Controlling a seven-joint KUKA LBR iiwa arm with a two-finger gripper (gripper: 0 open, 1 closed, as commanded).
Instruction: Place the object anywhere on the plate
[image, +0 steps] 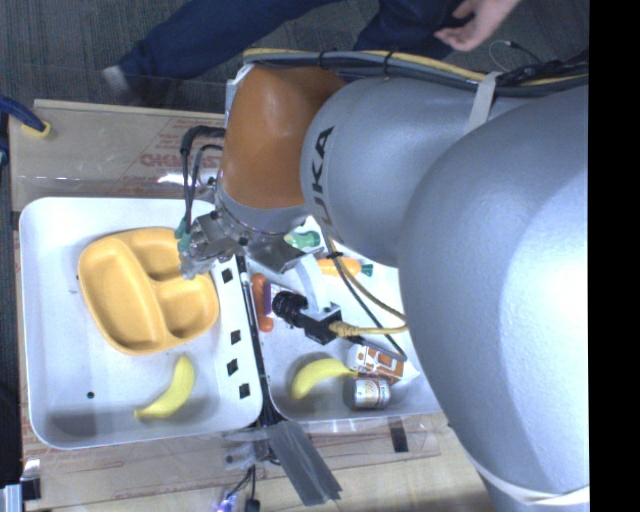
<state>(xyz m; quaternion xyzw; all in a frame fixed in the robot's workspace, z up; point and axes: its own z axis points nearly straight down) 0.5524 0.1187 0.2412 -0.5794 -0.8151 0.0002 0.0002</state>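
Observation:
A yellow divided plate (140, 290) lies in the left bin (50, 300), toward its upper middle. A yellow banana (170, 390) lies on the bin floor just below the plate, apart from it. My gripper (200, 255) hangs over the plate's right edge, near the wall between the bins; the wrist and cables hide its fingers. In the right bin a second banana (318, 376) lies near the front wall.
The right bin (300, 410) also holds an orange carrot-like piece (263, 302), a small can (372, 392), a carton (378, 362) and a green item (303, 240). The big grey arm covers most of that bin. A person stands at the top edge.

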